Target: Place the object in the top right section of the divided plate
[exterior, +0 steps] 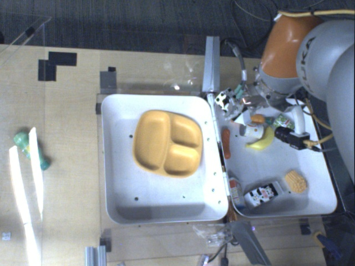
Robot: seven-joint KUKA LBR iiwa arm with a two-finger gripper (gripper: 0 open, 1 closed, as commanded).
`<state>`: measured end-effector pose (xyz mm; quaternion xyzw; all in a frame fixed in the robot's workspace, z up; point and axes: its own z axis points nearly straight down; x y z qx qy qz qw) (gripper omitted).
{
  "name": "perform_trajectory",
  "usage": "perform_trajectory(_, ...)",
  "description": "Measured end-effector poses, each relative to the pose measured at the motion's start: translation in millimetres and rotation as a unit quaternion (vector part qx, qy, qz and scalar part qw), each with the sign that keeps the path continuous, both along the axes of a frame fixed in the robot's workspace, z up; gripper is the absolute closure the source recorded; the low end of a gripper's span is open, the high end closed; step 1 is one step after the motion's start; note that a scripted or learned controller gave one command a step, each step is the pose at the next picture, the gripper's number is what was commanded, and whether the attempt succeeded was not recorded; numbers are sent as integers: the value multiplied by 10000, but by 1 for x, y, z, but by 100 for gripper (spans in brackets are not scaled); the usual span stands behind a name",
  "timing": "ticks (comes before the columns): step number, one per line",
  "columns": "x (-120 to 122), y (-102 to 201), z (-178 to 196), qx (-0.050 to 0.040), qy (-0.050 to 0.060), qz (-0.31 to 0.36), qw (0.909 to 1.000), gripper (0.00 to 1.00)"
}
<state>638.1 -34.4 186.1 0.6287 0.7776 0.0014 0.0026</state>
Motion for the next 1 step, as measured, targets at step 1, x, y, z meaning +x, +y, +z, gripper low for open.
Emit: perform_trajectory(1,-46,57,0,2,3,1556,9878,100)
